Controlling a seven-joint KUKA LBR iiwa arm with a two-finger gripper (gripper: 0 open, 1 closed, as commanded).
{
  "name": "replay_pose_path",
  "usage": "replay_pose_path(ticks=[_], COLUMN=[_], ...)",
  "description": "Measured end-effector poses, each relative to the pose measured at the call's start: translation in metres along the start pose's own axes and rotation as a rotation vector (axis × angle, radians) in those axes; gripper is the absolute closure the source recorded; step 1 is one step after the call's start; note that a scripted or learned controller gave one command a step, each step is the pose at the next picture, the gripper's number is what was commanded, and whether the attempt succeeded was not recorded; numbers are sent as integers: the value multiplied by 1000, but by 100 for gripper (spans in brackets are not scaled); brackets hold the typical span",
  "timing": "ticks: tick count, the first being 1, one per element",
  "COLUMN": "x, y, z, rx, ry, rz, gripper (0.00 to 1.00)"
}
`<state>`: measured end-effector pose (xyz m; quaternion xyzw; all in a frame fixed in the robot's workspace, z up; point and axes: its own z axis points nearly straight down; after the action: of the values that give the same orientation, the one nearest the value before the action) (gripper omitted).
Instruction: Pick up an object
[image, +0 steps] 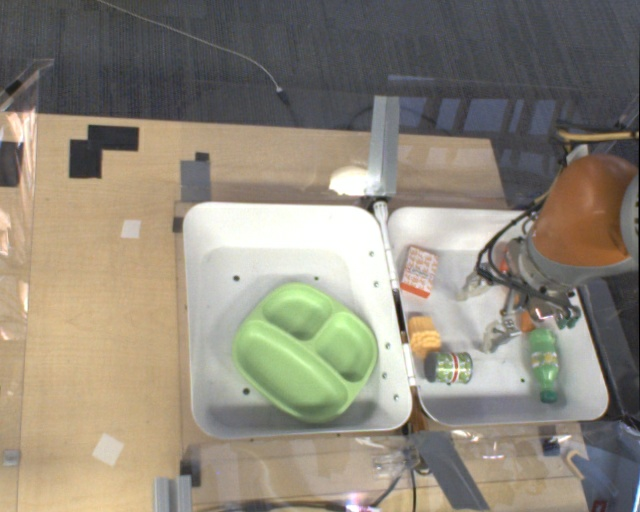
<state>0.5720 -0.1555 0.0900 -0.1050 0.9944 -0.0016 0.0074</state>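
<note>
The gripper (497, 312) hung over the right bin (455, 230) with its fingers spread and nothing between them. The green bottle (543, 363) lay just beside it at about four o'clock (untouched, near the bin's right wall), while the small can (451, 367) lay at eight o'clock and the orange carton (420, 271) at ten o'clock. A green divided plate (305, 350) sat in the left bin (285, 225).
</note>
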Motion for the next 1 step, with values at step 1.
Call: replay_pose_path(ticks=[1], x=[-6], y=[0], z=[-15], rx=[5], ry=[-15], rz=[-6], gripper=[100])
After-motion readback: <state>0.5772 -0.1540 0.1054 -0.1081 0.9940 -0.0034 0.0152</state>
